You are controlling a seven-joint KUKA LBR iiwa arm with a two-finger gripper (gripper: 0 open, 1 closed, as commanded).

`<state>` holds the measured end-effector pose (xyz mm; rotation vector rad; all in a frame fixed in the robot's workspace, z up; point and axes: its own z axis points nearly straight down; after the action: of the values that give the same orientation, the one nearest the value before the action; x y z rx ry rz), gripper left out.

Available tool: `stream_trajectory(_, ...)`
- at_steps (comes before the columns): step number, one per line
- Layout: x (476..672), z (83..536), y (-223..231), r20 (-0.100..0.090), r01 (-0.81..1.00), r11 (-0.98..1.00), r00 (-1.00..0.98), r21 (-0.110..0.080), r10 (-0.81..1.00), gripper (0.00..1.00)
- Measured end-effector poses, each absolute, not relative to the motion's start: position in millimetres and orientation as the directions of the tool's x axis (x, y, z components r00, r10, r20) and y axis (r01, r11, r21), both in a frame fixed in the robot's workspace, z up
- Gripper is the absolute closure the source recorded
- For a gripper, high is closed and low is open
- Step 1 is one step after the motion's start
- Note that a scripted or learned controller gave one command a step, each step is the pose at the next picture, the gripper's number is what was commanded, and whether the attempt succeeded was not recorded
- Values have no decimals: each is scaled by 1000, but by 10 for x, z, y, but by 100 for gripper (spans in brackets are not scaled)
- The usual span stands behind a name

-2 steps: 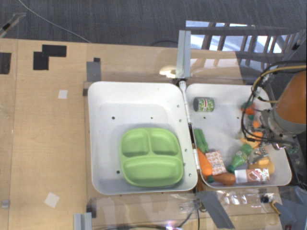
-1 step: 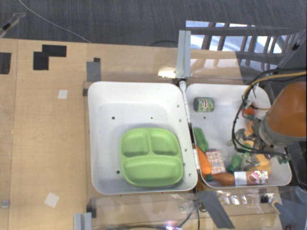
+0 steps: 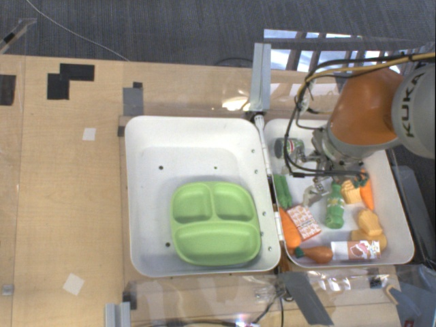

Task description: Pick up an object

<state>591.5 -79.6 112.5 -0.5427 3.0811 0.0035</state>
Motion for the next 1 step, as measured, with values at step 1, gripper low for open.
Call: stream_trajectory(1,5637,1009,-844,-41,-274,961,-961,-19,-275,0)
